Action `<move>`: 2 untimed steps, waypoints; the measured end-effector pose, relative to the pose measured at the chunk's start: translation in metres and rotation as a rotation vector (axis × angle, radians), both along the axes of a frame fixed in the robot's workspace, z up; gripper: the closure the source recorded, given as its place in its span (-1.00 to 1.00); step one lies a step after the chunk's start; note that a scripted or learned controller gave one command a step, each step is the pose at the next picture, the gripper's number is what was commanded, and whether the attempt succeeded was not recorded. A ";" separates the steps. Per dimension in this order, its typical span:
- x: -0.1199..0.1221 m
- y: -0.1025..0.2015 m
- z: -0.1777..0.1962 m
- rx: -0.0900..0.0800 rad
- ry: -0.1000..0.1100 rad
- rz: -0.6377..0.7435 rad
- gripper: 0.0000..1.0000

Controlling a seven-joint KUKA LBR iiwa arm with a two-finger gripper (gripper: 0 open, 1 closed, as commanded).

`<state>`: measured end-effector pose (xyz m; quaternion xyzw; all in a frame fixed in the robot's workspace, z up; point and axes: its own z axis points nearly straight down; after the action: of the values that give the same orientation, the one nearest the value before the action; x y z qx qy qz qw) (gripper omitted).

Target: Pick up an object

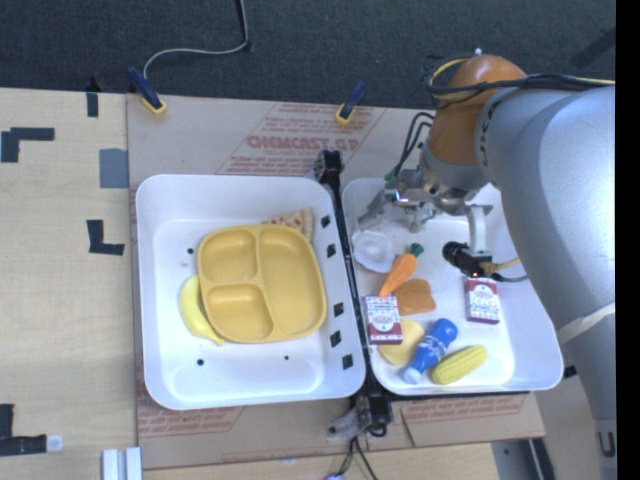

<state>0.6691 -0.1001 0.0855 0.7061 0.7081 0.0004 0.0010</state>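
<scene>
My gripper (398, 204) hangs over the back part of the right bin (530, 353), just above and behind a clear plastic cup (372, 250). An orange carrot (400, 271) lies right in front of the gripper. Nearer the front are an orange slab (416, 296), a red-and-white carton (383, 318), a second carton (483, 301), a blue bottle (430, 348), a corn cob (458, 364) and a yellow disc (398, 349). I see nothing held in the gripper.
The left bin (165, 368) holds a yellow divided plate (262, 281), a banana (193, 313) tucked under its left edge, and a toast piece (297, 219) behind it. The grey arm (560, 188) covers the right bin's far right side.
</scene>
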 end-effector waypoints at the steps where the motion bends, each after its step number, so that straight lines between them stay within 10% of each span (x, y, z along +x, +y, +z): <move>1: -0.022 0.005 0.001 -0.003 -0.001 -0.003 -1.00; 2: -0.022 0.005 0.010 -0.002 0.000 -0.002 1.00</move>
<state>0.6473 -0.0950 0.0957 0.7068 0.7074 -0.0004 0.0019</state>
